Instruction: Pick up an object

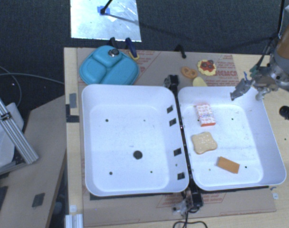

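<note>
— Hovering over the far right corner of the right bin (272, 141), gripper (248, 90) spread wide, nothing between the two fingers (237, 93).

— And the pickable pieces?

— All lying down-left of the jaws, inside that same bin. Nearest: a small red and white box (204, 114), flat on the floor, well apart from the fingertips. Just past it, further from the jaws: a pale tan bread-shaped piece (203, 142). Furthest from the jaws, toward the near edge: an orange-brown block (228, 165), slightly tilted in plan.

— Anything touching?

— Box and bread piece near each other, not touching. Block apart from both.

— Left of the jaws?

— Three small food-like toys on the cardboard (158, 65) behind the bin: a red and yellow round one (207, 67), an orange one (188, 72), a pale yellow one (199, 82) at the rim. Much further left: left bin (94, 103) holding a dark round disc (137, 155), and a blue divided dish (108, 66) behind it.
</note>
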`<state>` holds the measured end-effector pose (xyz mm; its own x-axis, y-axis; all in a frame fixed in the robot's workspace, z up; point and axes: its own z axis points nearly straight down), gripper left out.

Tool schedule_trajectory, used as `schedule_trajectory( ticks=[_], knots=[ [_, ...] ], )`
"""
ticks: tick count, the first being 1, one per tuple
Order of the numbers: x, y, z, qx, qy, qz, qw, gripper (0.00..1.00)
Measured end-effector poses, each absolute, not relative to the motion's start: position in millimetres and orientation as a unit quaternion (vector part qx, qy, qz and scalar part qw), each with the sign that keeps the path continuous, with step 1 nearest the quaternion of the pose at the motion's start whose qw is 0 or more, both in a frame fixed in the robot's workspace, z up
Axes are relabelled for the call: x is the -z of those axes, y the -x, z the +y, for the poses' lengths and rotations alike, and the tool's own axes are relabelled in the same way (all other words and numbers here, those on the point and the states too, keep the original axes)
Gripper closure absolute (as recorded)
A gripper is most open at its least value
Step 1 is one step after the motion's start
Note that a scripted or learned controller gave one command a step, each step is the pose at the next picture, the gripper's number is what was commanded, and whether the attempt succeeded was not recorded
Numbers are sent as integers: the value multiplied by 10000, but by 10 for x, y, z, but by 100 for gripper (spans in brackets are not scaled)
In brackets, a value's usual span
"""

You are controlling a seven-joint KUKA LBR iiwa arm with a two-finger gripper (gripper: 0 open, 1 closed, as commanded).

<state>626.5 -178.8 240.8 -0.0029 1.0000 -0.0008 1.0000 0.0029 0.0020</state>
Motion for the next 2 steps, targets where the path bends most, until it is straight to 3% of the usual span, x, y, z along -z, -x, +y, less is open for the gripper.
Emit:
schedule_trajectory(
  ticks=[1, 2],
  knots=[
    [-2156, -5658, -2071, 3, -7071, 7071, -2, 0],
    [-2274, -5683, -2069, -11, -7058, 7084, 26, 100]
  ],
)
